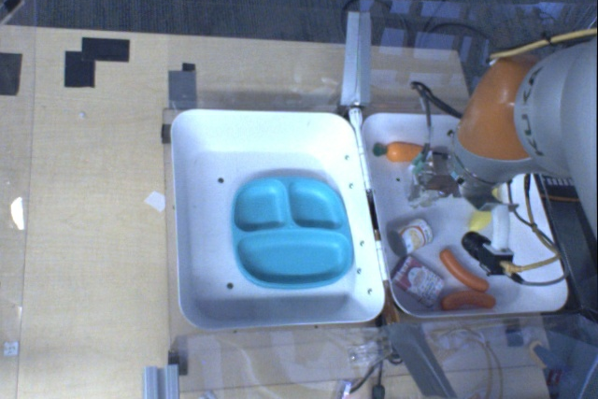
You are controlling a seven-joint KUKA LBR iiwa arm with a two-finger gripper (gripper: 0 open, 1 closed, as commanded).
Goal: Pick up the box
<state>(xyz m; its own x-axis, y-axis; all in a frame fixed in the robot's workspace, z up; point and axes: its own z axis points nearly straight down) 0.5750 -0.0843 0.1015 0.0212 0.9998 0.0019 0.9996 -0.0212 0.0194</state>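
The box (418, 280), a small dark red and white pack, lies tilted near the front left corner of the right bin (557, 299). My gripper (432, 178) hangs over the middle of that bin, well behind the box and apart from it, with a carrot just beyond it. Nothing shows between its fingertips. The arm's orange band and grey wrist cover the bin's back right part.
In the right bin lie an orange carrot (403, 151) at the back left, a small can (414, 234), two sausages (462, 268) (466, 300) and a yellow piece (479, 220). The left bin (196, 201) holds a blue divided tray (291, 232).
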